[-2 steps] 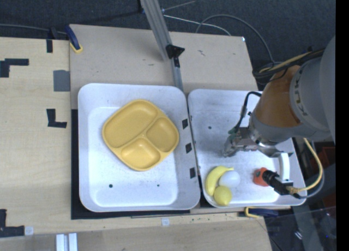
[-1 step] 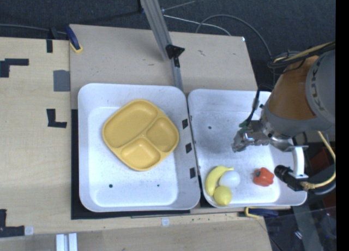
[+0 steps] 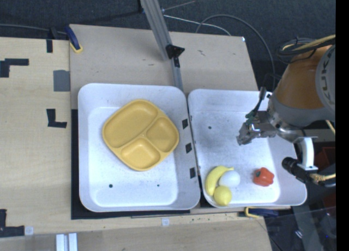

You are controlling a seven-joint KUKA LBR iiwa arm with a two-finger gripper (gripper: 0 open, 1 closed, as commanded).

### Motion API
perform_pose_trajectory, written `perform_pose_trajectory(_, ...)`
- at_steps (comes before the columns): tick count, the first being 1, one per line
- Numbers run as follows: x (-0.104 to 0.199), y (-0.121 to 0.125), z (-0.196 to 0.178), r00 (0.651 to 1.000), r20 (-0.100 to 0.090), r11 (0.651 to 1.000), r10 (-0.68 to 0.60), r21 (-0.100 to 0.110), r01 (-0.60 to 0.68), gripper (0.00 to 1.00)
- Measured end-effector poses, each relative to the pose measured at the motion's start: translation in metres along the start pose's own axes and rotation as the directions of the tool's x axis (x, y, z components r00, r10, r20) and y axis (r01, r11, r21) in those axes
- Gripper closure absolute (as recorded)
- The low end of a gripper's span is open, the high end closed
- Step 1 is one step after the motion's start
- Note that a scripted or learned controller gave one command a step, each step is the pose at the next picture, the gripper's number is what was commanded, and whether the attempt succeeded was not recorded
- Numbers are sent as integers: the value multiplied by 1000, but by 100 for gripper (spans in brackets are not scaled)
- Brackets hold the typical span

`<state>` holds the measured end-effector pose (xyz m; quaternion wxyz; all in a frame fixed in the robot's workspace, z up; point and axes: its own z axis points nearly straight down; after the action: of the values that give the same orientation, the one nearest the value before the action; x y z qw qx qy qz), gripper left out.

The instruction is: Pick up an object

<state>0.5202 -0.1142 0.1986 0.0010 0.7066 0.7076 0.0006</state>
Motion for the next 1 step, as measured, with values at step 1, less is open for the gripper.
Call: perform_pose_trajectory(1, 0, 1, -47, 1000, 0, 1000, 0, -2, 0, 100)
